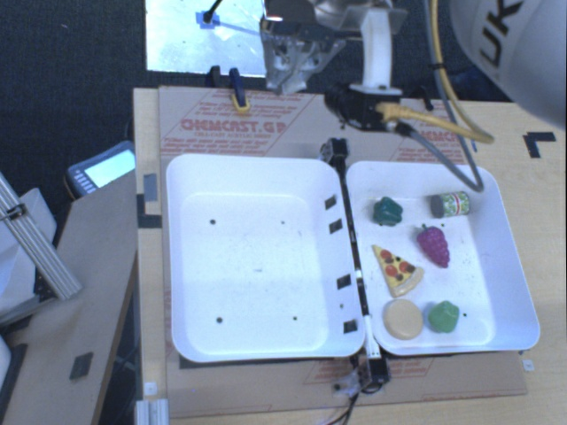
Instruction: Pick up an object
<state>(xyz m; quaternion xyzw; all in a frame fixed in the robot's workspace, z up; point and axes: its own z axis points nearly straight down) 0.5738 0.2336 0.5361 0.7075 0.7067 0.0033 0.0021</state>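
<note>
The jaws hung high at 12 o'clock, past the back edge of the left bin; I cannot tell how they stood. The toys lay in the right bin: pizza slice, grapes, small can. The left bin had wide room.

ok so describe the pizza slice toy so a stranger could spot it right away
Look in the right-hand shallow white bin, which holds six small toy foods. Near its middle lies the flat triangular yellow pizza slice toy, left of the purple plastic grape bunch. It alone is wedge-shaped, with red dots on top.
</note>
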